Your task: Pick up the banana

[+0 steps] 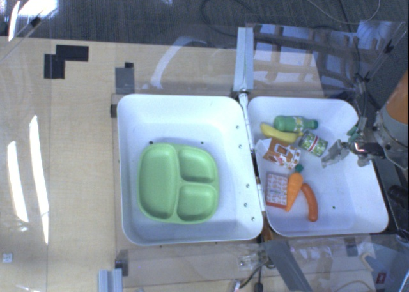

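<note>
One banana lies in the right bin, near its upper left, tucked just under a green bottle and beside a small can. It looks light, smooth and curved, probably a stiff toy, so it may slip; the freer left end seems the best place to take it, across the narrow width. The gripper hovers over the bin's right side, fingers apart, holding nothing. Also there: one carrot, one sausage, two small cartons. One green tray sits in the left bin.
</note>
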`<move>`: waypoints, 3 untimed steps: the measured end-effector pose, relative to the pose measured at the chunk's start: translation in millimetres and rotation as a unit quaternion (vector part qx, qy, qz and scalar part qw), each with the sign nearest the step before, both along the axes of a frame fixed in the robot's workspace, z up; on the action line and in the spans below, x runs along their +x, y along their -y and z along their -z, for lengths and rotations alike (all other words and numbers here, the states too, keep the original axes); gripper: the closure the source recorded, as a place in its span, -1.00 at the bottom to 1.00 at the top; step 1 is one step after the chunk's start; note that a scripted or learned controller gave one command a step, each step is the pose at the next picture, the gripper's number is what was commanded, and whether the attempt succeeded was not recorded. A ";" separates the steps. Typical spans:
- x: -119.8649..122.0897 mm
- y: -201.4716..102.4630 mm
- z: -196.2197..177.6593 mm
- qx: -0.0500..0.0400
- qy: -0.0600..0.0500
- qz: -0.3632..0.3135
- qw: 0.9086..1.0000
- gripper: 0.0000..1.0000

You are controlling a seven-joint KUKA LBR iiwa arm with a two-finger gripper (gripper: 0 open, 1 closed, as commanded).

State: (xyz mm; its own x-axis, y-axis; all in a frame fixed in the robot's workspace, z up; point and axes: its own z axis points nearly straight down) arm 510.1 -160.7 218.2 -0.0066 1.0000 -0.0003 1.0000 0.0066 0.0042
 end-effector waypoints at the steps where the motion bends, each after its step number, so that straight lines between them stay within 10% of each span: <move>1: 73.4 3.6 59.4 0.000 0.000 0.005 1.000 -1.00; 2: 145.1 -21.7 116.4 -0.001 -0.002 -0.098 0.995 -1.00; 3: 154.0 -31.5 119.0 -0.007 -0.014 -0.089 0.996 -1.00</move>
